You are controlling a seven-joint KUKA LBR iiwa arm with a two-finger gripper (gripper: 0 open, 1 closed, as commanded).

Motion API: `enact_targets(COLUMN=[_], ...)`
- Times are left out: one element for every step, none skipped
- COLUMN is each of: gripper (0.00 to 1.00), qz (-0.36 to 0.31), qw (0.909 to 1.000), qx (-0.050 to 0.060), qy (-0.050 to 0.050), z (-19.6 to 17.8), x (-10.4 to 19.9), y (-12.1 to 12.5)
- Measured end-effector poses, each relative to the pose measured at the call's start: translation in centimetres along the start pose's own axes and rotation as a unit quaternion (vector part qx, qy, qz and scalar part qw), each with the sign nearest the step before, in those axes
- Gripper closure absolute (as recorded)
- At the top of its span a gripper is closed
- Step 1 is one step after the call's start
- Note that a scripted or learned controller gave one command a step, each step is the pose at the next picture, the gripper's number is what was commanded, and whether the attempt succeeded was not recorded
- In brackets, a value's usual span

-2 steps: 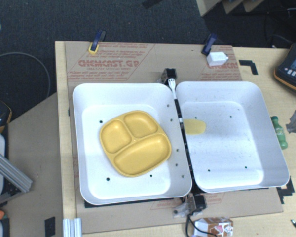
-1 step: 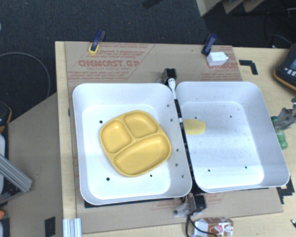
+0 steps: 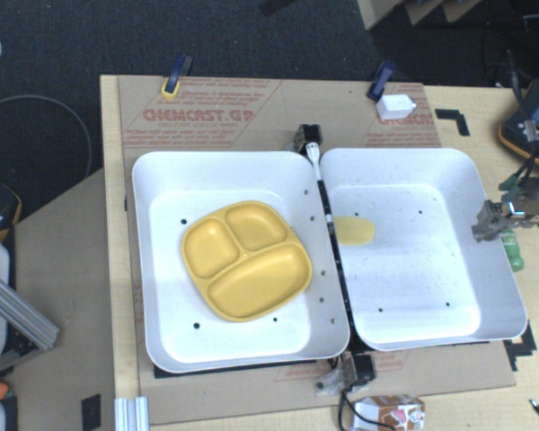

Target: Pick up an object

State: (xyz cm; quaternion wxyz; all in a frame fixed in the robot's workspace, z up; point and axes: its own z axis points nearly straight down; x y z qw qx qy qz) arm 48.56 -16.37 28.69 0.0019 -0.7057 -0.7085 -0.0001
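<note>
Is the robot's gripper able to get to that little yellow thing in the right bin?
Probably yes. The small yellow piece lies flat and alone near the right bin's left wall, with nothing on top. The gripper sits at that bin's right rim, with open floor between them.

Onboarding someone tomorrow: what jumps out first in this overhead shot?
The yellow divided plate dominates, lying flat in the middle of the left bin with its three compartments facing up. Next is a small pale yellow piece in the right bin, close to the seam between the bins. The gripper sits at the right bin's right rim, above a green object.
</note>
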Motion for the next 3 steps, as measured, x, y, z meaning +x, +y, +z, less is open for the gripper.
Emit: enact_targets(gripper=[1.0, 1.0, 1.0], qz=[-0.001, -0.003, -0.002], qw=[1.0, 1.0, 1.0], qx=[0.0, -0.004, -0.007], qy=[0.0, -0.001, 0.0], z=[-0.9, -4.9, -12.6], x=[9.4, 17.7, 24.7], y=[-0.6, -0.5, -0.5])
